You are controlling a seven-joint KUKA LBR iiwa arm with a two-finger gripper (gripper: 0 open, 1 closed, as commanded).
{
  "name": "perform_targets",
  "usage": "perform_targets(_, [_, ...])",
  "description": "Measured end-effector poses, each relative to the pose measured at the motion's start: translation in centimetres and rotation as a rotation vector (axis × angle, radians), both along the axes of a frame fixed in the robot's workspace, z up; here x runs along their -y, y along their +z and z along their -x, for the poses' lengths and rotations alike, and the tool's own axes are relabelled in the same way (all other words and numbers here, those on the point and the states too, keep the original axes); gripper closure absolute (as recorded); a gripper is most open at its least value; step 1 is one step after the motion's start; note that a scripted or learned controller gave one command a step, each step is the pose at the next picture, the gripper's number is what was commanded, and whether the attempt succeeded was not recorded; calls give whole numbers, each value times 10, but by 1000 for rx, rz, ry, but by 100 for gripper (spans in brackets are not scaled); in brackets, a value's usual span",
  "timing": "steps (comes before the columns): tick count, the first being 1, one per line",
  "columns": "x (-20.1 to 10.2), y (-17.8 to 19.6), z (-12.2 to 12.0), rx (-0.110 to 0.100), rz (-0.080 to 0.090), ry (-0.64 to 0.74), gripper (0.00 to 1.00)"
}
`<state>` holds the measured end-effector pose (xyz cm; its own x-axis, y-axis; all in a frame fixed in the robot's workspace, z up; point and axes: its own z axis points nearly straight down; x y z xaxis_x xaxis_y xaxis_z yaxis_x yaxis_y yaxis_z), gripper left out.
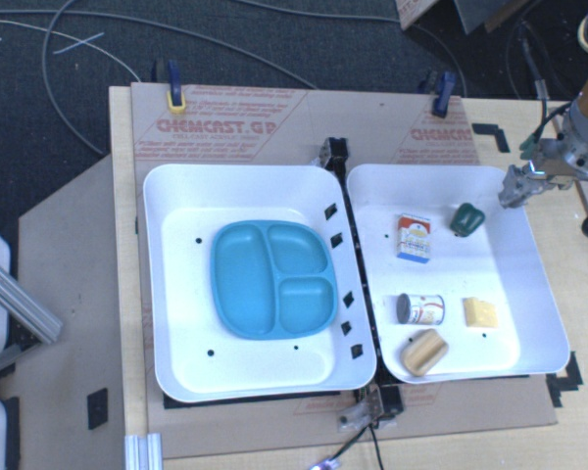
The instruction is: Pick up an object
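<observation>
The left bin (167,262) holds a blue divided plate (273,279), lying flat near its middle, with three compartments facing up. Black clips run down the seam where this bin meets the right bin (529,292).

In the right bin, taking the red-and-white box (413,238) as the landmark: it lies flat in the upper left part of that bin. Below it, a small white can (420,308) lies on its side with its dark end turned toward the left bin. Below the can and a little to its right, a tan wooden block (423,352) rests tilted near the front wall. Right of the can sits a yellow sponge-like cube (481,312). Up and to the right of the box lies a small dark green object (466,219), close to the bin's back wall.

The arm enters from the right edge, its wrist above the right bin's upper right corner. The gripper (517,188) hangs just beyond the green object, up and to its right, apart from it. Whether the fingers are spread or pressed together cannot be told; nothing is seen between them.
</observation>
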<state>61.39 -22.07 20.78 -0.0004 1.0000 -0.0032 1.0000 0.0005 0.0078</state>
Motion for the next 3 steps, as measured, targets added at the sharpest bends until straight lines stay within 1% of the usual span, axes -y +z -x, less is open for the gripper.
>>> perform_targets(1, [2, 66, 0, 1, 0, 1, 100])
perform_targets(2, [-51, 69, 20, -9, -5, 4, 100])
perform_targets(3, [-94, 60, 28, -10, -5, 3, 100])
